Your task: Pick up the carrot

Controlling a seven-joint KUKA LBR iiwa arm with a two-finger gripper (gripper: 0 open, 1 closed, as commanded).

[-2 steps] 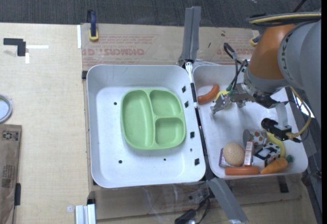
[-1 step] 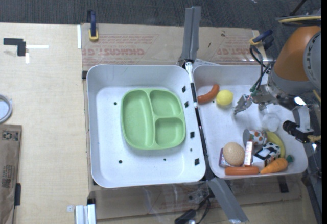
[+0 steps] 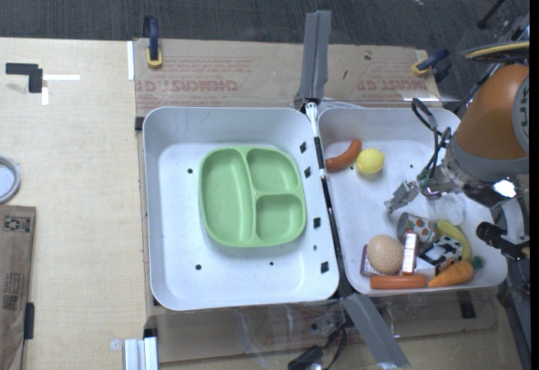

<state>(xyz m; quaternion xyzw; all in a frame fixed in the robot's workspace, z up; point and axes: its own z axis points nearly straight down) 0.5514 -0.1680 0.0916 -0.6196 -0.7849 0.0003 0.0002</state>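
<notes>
The carrot (image 3: 452,274) is orange and tapered, lying at the front right corner of the right bin (image 3: 383,134), beside a banana (image 3: 455,235) and a small black-and-white packet (image 3: 438,253). My gripper (image 3: 405,206) hangs over the middle of the right bin, up and to the left of the carrot and well apart from it. Its two grey fingers (image 3: 400,193) stand open with nothing between them.
The right bin also holds a red sausage (image 3: 343,155), a yellow lemon (image 3: 370,161), a tan round item (image 3: 385,253), a small red-capped bottle (image 3: 410,252) and an orange sausage (image 3: 397,281). The left bin (image 3: 168,217) holds a green divided plate (image 3: 252,195).
</notes>
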